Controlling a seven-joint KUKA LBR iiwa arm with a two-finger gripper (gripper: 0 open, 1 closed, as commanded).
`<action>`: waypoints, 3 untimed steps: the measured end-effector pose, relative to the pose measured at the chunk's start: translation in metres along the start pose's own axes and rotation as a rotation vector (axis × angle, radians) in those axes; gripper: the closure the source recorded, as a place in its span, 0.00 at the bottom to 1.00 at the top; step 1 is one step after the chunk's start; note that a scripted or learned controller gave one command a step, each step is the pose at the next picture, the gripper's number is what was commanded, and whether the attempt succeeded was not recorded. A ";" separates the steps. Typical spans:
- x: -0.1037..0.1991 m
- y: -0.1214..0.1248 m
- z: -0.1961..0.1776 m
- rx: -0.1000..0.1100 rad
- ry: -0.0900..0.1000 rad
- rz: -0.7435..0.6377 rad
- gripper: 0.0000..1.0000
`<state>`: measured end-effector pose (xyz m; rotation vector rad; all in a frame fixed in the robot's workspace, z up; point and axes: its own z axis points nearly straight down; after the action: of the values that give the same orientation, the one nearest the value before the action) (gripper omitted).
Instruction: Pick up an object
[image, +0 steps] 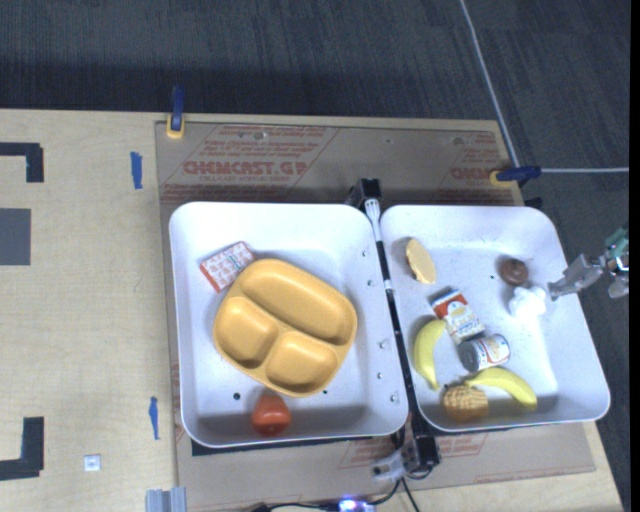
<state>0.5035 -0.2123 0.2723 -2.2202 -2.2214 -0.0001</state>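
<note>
The gripper (590, 272) sits at the right bin's (572, 400) three o'clock rim, nothing seen between its tips; how wide it is parted, I cannot tell. This looks like the approach, nothing picked yet. Nearest candidates: a white lump (527, 301) just at its nine o'clock, a brown piece (514, 270) beyond. Next it must descend squarely over one.

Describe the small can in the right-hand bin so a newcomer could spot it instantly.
Start at the right bin. Near its middle, the can lies on its side between two bananas, just below a red-and-white carton. It is the only shiny metal cylinder there, its round silver end facing right.
</note>
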 end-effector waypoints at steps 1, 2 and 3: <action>-0.011 -0.024 0.136 0.000 0.000 0.001 0.00; 0.032 -0.023 0.187 -0.003 -0.001 0.000 0.00; 0.031 -0.022 0.175 -0.009 -0.005 0.002 1.00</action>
<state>0.4815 -0.1812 0.0969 -2.2294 -2.2264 -0.0045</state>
